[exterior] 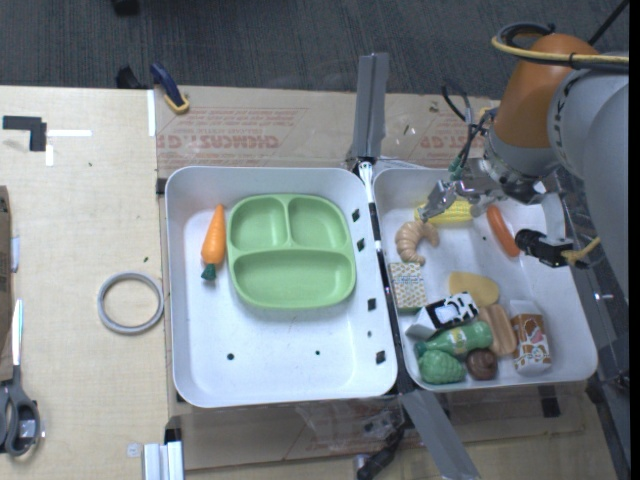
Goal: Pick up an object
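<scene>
My gripper (439,204) hangs low over the back of the right bin (570,298), its tip right at the left end of a yellow corn cob (456,213). Just in front of it lies a tan croissant (412,238). An orange-red sausage (502,230) rests to the right of the corn. Nothing is visibly lifted off the bin floor. The grey arm with its orange band (535,88) comes in from the upper right.
The right bin's front holds a cracker (407,286), cheese wedge (473,288), green bottle (455,340), hot dog (500,330) and small box (530,341). The left bin (190,348) holds a green divided plate (292,250) and a carrot (213,238). A tape ring (131,301) lies on the bench.
</scene>
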Motion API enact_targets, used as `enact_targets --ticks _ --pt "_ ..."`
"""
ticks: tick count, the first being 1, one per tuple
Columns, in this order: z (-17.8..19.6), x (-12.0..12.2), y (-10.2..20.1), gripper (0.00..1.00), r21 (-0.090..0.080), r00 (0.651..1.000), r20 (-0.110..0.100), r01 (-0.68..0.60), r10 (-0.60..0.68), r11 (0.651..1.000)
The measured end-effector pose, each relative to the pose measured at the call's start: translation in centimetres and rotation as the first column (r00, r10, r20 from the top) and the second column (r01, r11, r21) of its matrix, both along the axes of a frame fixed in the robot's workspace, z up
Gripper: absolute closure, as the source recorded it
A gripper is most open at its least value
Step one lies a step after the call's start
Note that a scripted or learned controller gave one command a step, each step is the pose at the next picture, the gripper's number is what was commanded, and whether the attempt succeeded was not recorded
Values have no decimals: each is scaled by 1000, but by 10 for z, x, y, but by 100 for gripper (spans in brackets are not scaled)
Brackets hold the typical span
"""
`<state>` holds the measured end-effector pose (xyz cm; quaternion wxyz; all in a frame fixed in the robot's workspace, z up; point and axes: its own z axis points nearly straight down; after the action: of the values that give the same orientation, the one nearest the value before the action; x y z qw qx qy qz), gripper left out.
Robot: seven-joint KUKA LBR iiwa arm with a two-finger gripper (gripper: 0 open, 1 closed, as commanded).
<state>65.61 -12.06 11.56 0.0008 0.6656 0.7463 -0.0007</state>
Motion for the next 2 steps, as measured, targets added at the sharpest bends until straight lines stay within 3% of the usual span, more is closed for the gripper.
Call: enact_targets --ticks 1,2 --pt "16 3 -54 0 0 1000 1 31 -31 1000" --pt "-23 -35 -94 0 10 998 -1 55 -55 998"
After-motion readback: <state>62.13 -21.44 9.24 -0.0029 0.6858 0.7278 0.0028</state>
